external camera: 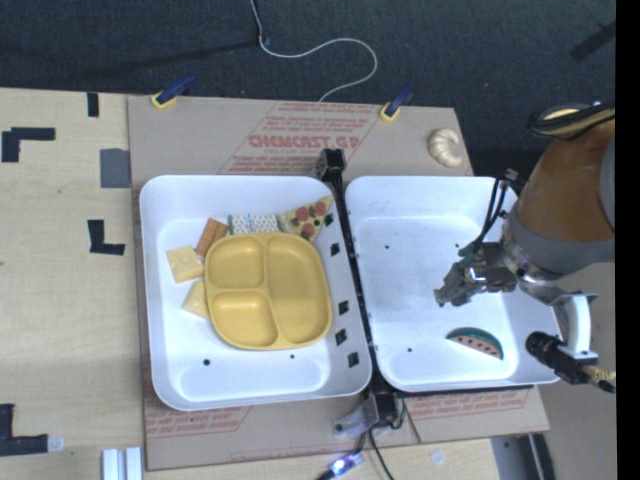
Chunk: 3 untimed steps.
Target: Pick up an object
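Note:
My gripper (450,290) hangs over the right bin (400,233), near its right side, with nothing visible between its fingers. A watermelon slice toy (475,344) lies on the bin floor just below and right of the gripper. In the left bin (165,268) a yellow divided plate (268,290) sits in the middle. Tucked around its upper and left edges are a pizza slice toy (308,216), a brown cracker-like piece (210,235) and pale yellow pieces (186,264).
A black divider with clips (345,288) runs between the bins. A beige shell-like object (447,147) lies on the cardboard behind the right bin. A white cable (320,53) loops at the back. The arm's orange band (565,193) fills the right edge.

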Tool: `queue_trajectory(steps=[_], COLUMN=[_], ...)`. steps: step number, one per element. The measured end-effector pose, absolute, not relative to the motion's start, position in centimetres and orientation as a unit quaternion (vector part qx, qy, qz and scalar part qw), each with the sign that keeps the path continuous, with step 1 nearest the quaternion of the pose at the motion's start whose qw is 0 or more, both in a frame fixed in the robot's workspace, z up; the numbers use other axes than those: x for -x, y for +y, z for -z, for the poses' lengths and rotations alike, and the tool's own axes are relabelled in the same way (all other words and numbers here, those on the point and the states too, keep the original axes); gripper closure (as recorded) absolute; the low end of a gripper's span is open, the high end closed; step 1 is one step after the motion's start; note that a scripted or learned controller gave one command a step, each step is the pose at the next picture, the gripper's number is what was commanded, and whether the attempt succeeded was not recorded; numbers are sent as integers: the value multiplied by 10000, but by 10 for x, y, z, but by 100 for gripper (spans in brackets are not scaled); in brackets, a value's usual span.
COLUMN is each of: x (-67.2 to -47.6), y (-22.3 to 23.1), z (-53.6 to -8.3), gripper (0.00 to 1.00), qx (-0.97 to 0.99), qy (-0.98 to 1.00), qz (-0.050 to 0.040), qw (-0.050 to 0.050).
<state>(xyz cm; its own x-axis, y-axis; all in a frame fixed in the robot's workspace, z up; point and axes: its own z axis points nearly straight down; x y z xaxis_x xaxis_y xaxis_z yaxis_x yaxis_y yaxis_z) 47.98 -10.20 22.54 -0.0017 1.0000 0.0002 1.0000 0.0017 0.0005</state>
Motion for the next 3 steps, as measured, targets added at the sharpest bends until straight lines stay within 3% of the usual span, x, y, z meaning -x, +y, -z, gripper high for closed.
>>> queue_trajectory(steps=[3], x=[-563], y=[36], z=[-208], gripper=[100], qx=[-7044], qy=[7098], qz=[-3], qw=[-8])
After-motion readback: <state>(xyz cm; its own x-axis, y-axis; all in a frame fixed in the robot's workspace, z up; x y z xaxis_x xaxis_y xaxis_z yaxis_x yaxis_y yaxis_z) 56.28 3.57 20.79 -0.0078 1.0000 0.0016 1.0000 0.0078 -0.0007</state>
